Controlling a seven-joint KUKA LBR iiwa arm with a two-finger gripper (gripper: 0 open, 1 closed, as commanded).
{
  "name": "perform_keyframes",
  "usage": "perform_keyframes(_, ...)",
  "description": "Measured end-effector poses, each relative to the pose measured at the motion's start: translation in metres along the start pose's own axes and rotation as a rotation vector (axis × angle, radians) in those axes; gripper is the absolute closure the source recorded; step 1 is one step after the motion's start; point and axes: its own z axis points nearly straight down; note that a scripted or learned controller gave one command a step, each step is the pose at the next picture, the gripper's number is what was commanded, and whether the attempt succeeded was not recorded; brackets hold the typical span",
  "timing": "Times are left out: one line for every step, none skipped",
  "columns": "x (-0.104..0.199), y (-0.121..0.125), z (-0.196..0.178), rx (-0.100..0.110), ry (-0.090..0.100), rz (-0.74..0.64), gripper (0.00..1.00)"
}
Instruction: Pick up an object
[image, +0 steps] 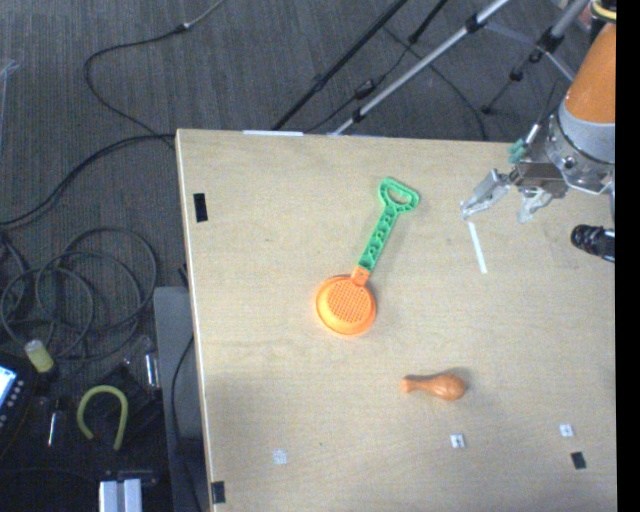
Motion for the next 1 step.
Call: perform_keyframes(0.0741,-0.0096,0.0696,0.001,0.000,-0.028,0.00)
